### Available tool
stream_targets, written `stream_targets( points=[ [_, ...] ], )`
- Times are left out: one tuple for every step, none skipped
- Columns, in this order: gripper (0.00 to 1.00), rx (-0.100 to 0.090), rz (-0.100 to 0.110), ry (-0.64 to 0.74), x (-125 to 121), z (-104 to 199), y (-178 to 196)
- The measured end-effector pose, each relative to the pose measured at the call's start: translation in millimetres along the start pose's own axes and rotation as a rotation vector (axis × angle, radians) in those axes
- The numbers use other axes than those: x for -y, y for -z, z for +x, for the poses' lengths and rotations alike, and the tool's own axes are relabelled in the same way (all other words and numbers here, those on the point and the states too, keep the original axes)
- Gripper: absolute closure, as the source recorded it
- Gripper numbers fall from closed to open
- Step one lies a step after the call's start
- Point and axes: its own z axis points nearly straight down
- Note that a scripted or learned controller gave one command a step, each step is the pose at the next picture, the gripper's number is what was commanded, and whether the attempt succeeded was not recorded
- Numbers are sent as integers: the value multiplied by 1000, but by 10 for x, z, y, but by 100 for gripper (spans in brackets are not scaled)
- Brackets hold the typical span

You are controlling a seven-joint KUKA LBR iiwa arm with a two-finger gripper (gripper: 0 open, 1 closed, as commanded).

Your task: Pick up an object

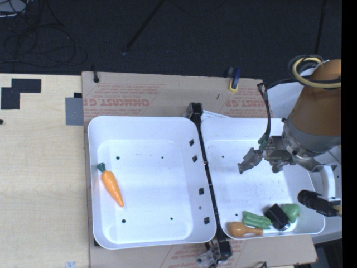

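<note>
Gripper point(252, 162): over the right bin point(234, 149), fingers spread, nothing between them. Objects, right bin's near corner: green vegetable point(256, 220), black block point(277, 216) partly covering a paler green piece point(290, 210), tan pear-shaped item point(244, 229). Left bin point(145, 127): orange carrot point(112, 187), green-topped, beside the left wall.

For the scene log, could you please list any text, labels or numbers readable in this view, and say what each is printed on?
Red print, upside down in this view, on the cardboard sheet behind the left bin; too blurred to read.
More red print on that sheet behind the right bin and along its near edge: also illegible.
</note>
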Motion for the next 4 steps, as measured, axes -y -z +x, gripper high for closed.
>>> stream_targets(
  points=[
    [100,-1,3,-1,0,-3,96],
    [100,0,-13,7,13,513,1107],
    [100,-1,-21,7,125,1006,2693],
    [100,3,10,2,-267,1108,1335]
  ],
)
